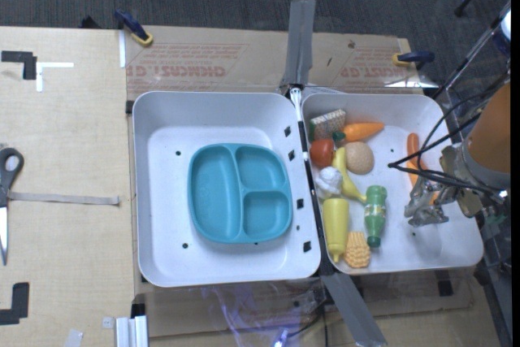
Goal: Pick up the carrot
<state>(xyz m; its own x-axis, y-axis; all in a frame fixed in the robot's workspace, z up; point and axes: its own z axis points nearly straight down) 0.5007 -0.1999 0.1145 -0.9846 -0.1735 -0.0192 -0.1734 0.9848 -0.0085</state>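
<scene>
The carrot (362, 129), orange and tapered, lies at the back of the right bin (455, 252), its tip pointing right. It rests beside a tan ridged piece (327, 123) and just above a beige egg-shaped item (359, 158). My gripper (425, 207) hangs low over the right side of that bin, to the right of the carrot and nearer the front. It does not touch the carrot. A slim orange-red item (413, 152) lies just behind the gripper.
Along the right bin's left side lie a red tomato (322, 151), a banana (349, 183), a yellow bottle (335, 225), a green bottle (374, 213) and a corn cob (357, 249). A teal divided plate (240, 193) sits in the left bin (154, 175). Black cables cross near the arm.
</scene>
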